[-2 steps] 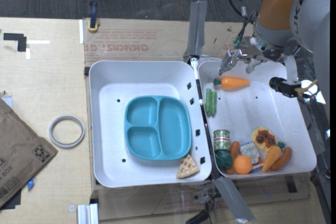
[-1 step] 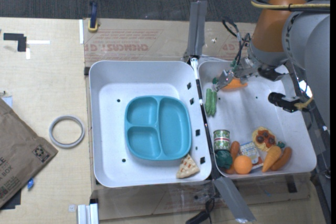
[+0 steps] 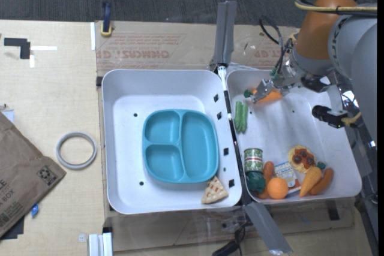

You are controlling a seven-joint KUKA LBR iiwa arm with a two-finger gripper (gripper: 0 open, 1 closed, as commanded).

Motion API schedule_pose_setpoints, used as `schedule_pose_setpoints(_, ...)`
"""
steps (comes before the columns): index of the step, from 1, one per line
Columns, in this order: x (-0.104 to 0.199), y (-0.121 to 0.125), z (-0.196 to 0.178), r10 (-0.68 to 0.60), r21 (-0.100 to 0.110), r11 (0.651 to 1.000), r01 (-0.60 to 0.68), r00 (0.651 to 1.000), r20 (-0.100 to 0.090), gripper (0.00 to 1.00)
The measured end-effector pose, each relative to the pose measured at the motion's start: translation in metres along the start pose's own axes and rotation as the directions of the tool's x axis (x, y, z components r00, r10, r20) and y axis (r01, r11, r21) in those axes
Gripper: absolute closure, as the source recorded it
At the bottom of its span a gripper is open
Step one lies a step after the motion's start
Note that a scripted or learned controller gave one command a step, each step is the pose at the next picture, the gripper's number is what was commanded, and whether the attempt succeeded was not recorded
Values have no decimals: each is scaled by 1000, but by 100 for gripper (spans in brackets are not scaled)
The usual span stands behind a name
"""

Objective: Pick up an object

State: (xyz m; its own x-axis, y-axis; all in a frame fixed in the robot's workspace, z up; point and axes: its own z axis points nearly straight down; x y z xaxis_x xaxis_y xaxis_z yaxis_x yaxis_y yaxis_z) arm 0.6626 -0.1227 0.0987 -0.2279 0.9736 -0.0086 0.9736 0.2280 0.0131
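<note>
At the back of the right-hand shallow white bin [image 3: 348, 183], close to its far wall, an orange carrot-shaped toy [image 3: 268, 96] lies tilted, its narrower end pointing toward the bin's left wall. The two-finger gripper [image 3: 281, 82] sits right over its upper right end, and the fingers appear to touch it, but whether they are closed on the toy or merely resting against it cannot be told from this slanted angle (the wrist hides the tips). A grey arm with an orange band [image 3: 321, 24] reaches in from the right above it.

Just left of the carrot toy, a slim green pod-shaped vegetable toy [image 3: 240, 116] lies along the left wall of the same bin. Near the front of that bin is a cluster: a small tin can with a green and red label [image 3: 253, 160], a dark green round toy [image 3: 256, 180], an orange ball-shaped fruit [image 3: 276, 187], a second orange carrot toy [image 3: 310, 180] and a small round pizza-like piece with red toppings [image 3: 301, 157], all close together.

The left-hand white bin [image 3: 114, 147] holds a turquoise plastic plate with three compartments [image 3: 180, 145] near its middle, and a tan waffle-patterned wedge [image 3: 214, 192] just beside the plate's front right corner. Well apart on the wooden bench [image 3: 42, 93] lies a grey tape ring [image 3: 76, 149], next to a brown cardboard box [image 3: 21, 180].
</note>
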Motion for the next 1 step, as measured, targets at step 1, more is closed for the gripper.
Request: schedule_pose_setpoints(1,11,2,0,47,1,999,-47,999,0,0)
